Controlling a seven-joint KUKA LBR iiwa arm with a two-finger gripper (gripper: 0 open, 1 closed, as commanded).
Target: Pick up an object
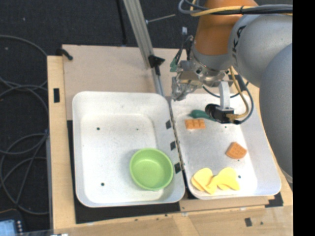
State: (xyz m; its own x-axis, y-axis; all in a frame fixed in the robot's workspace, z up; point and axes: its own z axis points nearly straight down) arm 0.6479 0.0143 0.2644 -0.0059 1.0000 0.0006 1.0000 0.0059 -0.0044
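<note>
Claw (178,93): over far edge of right bin (211,149), beside the divide with left bin (108,132); spread or pressed together, cannot tell.
Green piece (198,114): just right of claw, slightly nearer.
Orange square (195,124): near claw, below and right.
Orange wedge (236,150): farther right and down.
Yellow pieces (215,180): well apart from claw, at near edge.
Green bowl (151,168): left bin, well below claw.

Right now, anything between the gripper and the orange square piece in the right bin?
Nothing visible. The gripper is over the back-left corner of the right bin; the orange square piece lies on bare floor nearer the camera. A green thing sits close behind it, off the direct line.
</note>
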